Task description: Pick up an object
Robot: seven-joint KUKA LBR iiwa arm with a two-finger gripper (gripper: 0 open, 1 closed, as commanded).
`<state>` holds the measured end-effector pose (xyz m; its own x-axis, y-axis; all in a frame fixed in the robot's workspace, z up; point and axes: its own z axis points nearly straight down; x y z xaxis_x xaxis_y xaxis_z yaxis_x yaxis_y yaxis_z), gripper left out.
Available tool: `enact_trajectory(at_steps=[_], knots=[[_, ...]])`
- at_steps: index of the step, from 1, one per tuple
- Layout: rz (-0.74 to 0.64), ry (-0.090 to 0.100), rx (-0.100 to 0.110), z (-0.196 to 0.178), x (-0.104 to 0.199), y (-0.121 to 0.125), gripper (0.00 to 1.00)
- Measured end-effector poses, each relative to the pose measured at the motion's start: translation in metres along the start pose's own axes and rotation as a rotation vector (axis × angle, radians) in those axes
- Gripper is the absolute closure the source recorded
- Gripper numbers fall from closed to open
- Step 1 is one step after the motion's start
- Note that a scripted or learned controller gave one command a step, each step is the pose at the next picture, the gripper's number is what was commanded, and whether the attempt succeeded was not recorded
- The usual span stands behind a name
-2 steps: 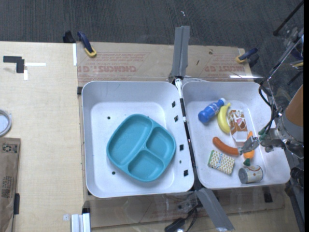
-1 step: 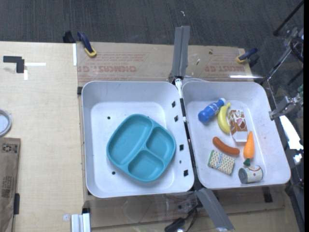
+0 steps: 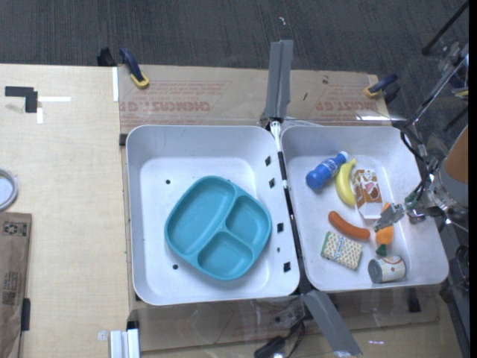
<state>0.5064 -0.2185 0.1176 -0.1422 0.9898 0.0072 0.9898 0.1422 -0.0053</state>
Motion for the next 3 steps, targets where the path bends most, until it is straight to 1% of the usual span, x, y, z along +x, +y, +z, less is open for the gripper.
enact_trajectory(at_steps=[1, 2, 3], knots=[[0.024, -0.006, -0.004, -0.0003, 0.0477, -0.0225, 0.0], [0.029, -0.008, -0.005, -0.0095, 0.0464, -0.0222, 1.0], [0.029, -0.008, -0.005, -0.0095, 0.0464, -0.0223, 0.0]])
